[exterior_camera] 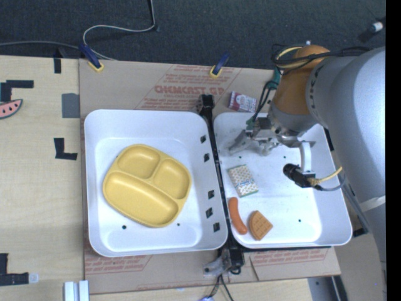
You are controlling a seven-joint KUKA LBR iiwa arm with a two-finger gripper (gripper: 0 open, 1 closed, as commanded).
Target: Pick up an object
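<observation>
In the right bin (326,224) lie a small patterned square packet (242,179), an orange sausage-shaped toy (235,215) and a brown cracker-like piece (260,225). My gripper (240,144) hangs over the bin's upper left part, fingers pointing left, just above the patterned packet and apart from it. Nothing shows between the fingers. The grey arm with its orange band (301,86) comes in from the right.
The left bin (100,130) holds a yellow divided plate (147,184). A small red-and-white packet (241,101) lies on the cardboard behind the right bin. Black clips run along the divider (212,168) between the bins. A black cable connector (298,175) hangs over the right bin.
</observation>
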